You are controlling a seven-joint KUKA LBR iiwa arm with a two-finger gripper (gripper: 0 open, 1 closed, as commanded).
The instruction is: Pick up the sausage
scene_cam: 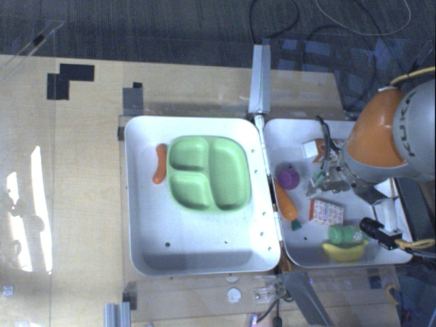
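The sausage (159, 163) is a short orange-red stick. It lies in the left bin (146, 237), close to that bin's left wall and just left of a green divided plate (208, 171). My gripper (325, 180) hangs low over the middle of the right bin (300, 254), far to the right of the sausage. It sits between a purple round item (291, 177) and a small printed box (327, 212). The grey arm with its orange band (376, 136) reaches in from the right.
The right bin also holds a carrot (286, 203) by its left wall, a green item (344, 234) and a banana (344, 252) near the front. A metal divider (259, 80) stands behind the gap between the bins.
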